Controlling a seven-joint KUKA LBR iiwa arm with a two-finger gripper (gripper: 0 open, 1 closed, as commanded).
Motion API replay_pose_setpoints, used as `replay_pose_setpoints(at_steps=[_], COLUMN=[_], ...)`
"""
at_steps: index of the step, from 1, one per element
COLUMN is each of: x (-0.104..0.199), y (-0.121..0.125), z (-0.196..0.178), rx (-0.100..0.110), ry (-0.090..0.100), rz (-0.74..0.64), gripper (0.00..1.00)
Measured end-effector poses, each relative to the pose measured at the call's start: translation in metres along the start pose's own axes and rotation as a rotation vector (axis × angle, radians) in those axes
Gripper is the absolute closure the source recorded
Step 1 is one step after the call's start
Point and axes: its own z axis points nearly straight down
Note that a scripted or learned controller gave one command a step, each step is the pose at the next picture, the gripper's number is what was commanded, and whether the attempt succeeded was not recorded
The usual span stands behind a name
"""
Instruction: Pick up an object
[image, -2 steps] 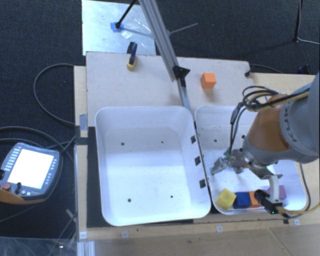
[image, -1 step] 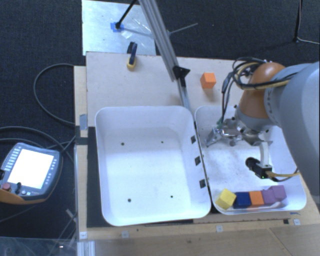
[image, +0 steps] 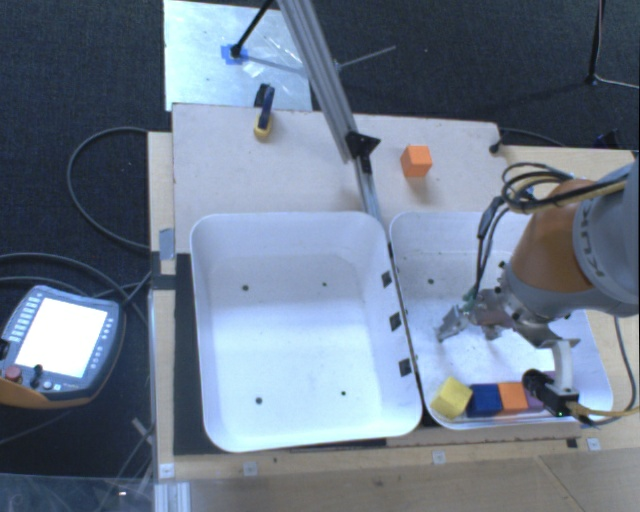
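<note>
Near edge of the bench first. In the right bin (image: 420, 260), along its near wall, three blocks sit in a row: a yellow block (image: 451, 397) at the left, tilted, a blue block (image: 485, 399) touching it, and an orange block (image: 513, 396) pressed against the blue one. A purple scrap shows just right of the orange block, partly hidden by a black fitting on the arm; cannot tell what it is.

Above the row, mid-bin, hangs the gripper (image: 462, 322). Its metal fingers splay leftward over bare white floor, parted, with nothing between them. They stand apart from the blocks, near but not touching. The arm (image: 570, 250) comes in from the right, orange band over the bin's right half, cables looping off its top.

The left bin (image: 300, 240) sits alongside, its floor showing a few small dark dots. Black clips join the two bins along the shared wall.

At far left, off the bench, a teach pendant (image: 58, 342) lies on dark carpet, screen lit.

Farther back, on the pale board behind the bins: a lone orange cube (image: 417, 160), a yellow-and-blue clamp (image: 264, 112), and a slanting metal pole (image: 330, 85).
</note>
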Motion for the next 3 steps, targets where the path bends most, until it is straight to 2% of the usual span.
replay_pose_setpoints(at_steps=[1,2,3], x=[0.018,0.012,0.022], y=[0.054,0.036,0.079], z=[-0.002,-0.167,-0.297], rx=[-0.011,-0.015,-0.018], ry=[0.0,-0.001,-0.002], rz=[-0.012,-0.009,-0.011], gripper=[0.0,0.0,0.0])
